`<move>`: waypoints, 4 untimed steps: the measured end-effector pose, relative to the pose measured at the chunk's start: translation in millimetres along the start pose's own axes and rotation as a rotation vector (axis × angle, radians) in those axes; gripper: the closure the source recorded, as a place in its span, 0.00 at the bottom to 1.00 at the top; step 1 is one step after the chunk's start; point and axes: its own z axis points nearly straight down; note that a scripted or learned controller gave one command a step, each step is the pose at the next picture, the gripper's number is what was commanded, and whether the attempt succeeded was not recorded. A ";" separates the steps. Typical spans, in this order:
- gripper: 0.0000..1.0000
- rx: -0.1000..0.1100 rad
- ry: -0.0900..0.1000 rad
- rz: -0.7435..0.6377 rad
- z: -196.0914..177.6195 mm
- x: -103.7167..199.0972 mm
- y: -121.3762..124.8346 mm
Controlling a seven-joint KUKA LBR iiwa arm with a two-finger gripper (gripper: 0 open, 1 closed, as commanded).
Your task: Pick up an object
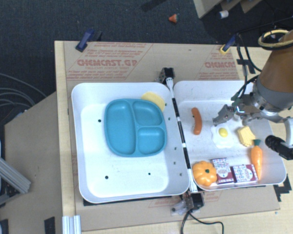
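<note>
My gripper hangs over the right bin, its fingers spread apart with nothing between them. Just below it lies a fried egg, white with a yellow yolk. A yellow corn piece rests right of the egg. Left of the gripper, a reddish sausage lies lengthwise. An orange carrot sits near the bin's right side. At the front are an orange pumpkin and two red and white boxes.
The left bin holds a blue divided plate, with a yellow item tucked behind it. The grey arm comes in from the right over the right bin's far corner. Both bins sit on a cardboard sheet.
</note>
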 end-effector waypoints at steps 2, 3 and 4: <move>0.00 -0.001 -0.001 0.001 109.5 22.4 16.3; 0.00 -0.003 -0.002 0.002 109.2 17.4 -65.1; 0.00 -0.004 -0.001 0.001 109.0 29.1 -64.4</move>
